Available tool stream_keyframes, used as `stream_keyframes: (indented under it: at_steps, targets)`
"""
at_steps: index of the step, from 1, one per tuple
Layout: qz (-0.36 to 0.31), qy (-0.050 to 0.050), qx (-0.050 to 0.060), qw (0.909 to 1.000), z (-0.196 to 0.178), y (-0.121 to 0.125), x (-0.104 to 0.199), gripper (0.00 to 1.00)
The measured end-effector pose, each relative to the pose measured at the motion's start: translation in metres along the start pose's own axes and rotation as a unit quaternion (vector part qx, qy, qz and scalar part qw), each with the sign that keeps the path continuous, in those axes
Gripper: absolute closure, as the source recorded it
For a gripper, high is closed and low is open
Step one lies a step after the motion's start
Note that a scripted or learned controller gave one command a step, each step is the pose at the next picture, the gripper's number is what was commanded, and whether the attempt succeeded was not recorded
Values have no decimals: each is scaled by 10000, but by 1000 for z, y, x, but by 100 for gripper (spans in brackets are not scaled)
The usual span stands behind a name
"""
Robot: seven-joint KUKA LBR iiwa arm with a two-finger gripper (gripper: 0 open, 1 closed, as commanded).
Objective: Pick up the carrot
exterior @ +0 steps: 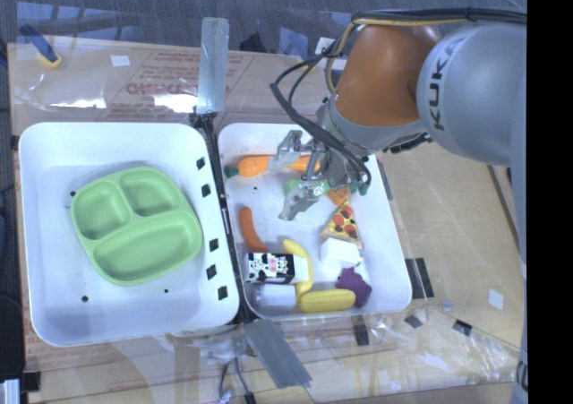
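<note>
The gripper (303,180) hung low over the far half of the right bin (394,241), its metal fingers (295,203) spread apart with nothing between them. The carrot (252,166) lay just off the gripper's left side, near the bin's far wall, its orange body lengthwise across the bin and its leafy end apparently toward the fingers, though the wrist hid that end, so this is a guess.

It looked like a small toy: light, rigid, smooth, likely to slide or roll under a glancing touch. The thick middle of the orange body seemed the best place to close on, the fingers set across its width, not along it.

Nearer the camera than the gripper lay a sausage (252,229), a pizza slice (341,225), a milk carton (271,268) and corn (326,300). The left bin (45,286) held a green divided plate (135,223), well away from the gripper.
</note>
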State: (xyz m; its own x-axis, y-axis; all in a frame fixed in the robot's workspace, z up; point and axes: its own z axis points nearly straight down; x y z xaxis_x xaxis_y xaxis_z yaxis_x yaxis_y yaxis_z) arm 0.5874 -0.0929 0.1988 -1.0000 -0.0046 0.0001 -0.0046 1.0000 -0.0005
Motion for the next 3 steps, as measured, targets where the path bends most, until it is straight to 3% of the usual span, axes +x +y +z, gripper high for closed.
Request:
stream_keyframes:
  at_steps: [1,2,3]
  targets:
    - [1045,-3,0,9945,54,-38,-28,0]
    - [1497,9,1,9887,109,-82,-48,0]
    - [1454,-43,3,9894,95,-79,-52,100]
